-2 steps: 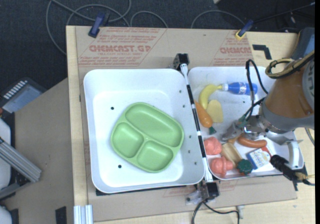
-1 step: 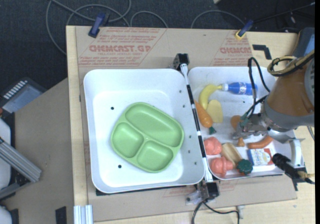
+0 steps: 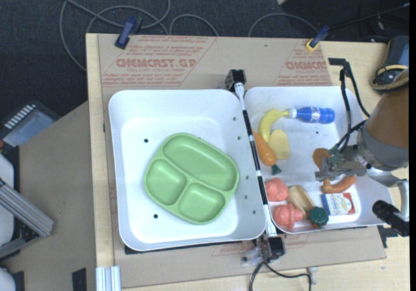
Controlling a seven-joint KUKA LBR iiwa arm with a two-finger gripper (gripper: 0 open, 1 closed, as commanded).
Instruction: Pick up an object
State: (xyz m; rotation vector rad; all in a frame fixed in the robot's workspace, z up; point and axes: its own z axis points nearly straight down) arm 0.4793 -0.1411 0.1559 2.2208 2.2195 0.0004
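Note:
My gripper (image 3: 337, 167) is low over the right side of the right bin (image 3: 305, 98), reaching in from the right under the grey and orange arm (image 3: 390, 127). It hangs just above a curved orange sausage (image 3: 339, 185) and beside a brown-orange piece (image 3: 321, 155). Nothing can be seen held in it. Elsewhere in this bin are a banana (image 3: 268, 122), a blue bottle (image 3: 313, 114), a pale yellow piece (image 3: 280, 144), a carrot (image 3: 264, 151), two pink pieces (image 3: 276, 188) (image 3: 287, 216), a tan roll (image 3: 299, 197), a dark green piece (image 3: 318, 217) and a red and white packet (image 3: 339, 204).
In the left bin (image 3: 123, 111) lies a green divided plate (image 3: 190, 178). The bins meet at a black-clamped divider (image 3: 248, 134). Cardboard (image 3: 156, 59) covers the bench behind them, with cables on the floor beyond.

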